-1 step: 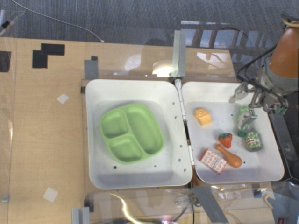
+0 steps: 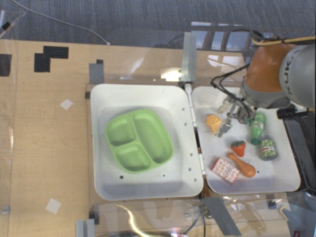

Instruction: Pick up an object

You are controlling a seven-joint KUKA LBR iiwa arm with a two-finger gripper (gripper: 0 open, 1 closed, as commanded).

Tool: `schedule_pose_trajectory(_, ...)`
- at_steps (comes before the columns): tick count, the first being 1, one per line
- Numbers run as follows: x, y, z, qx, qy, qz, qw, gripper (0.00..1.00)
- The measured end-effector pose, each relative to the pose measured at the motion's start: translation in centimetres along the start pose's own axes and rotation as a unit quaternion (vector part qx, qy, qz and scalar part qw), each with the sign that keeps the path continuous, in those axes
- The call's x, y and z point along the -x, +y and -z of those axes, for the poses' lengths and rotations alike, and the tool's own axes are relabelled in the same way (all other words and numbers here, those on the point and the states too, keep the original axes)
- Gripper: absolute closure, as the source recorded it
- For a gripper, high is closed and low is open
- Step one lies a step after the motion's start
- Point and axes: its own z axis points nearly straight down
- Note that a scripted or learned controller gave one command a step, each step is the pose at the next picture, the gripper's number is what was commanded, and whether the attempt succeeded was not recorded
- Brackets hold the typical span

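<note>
My gripper (image 2: 231, 123) hangs low over the right bin (image 2: 291, 181), its fingers open with nothing between them. A yellow cheese-like wedge (image 2: 214, 123) lies just left of the fingertips. A green bottle (image 2: 257, 128) sits just right of the gripper, partly under the wrist. Below it are a green can (image 2: 267, 149), a small red strawberry (image 2: 239, 147), an orange drumstick-shaped piece (image 2: 242, 165) and a red-and-white box (image 2: 225, 170).
The left bin (image 2: 98, 181) holds a green divided plate (image 2: 139, 140). A raised divider (image 2: 195, 137) separates the two bins. The arm's orange band (image 2: 264, 70) and grey body loom over the right bin's back right corner, with cables beside it.
</note>
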Motion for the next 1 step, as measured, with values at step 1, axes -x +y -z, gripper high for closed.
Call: schedule_pose_trajectory(1,0.47,0.11,1.71,0.001,-0.008,0.002,1.0000,1.00)
